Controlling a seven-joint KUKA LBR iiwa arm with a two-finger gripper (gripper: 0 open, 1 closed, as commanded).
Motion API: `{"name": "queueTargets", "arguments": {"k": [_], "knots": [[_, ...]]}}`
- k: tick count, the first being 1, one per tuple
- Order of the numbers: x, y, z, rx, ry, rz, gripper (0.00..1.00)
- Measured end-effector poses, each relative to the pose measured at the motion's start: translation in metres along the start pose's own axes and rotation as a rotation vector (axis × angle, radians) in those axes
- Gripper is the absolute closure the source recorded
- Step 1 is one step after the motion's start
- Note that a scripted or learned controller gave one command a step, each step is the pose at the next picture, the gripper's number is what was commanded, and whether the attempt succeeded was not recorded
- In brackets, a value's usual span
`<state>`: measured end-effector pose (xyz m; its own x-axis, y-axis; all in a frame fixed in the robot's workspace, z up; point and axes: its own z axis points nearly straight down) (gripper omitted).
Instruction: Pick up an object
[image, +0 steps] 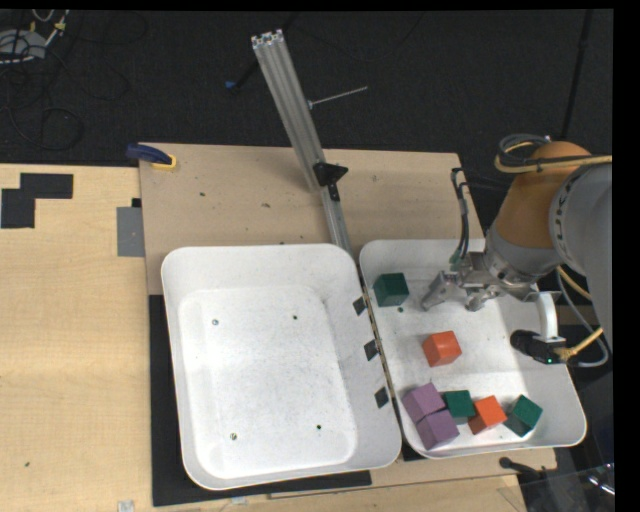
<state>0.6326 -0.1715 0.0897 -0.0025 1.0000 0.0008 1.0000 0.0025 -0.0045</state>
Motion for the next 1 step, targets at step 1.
{"name": "queueTargets", "arguments": {"k": [1], "knots": [[-0.0004, 0.0001, -0.0106, 0.0, 0.0, 0.0, 1.0]]}}
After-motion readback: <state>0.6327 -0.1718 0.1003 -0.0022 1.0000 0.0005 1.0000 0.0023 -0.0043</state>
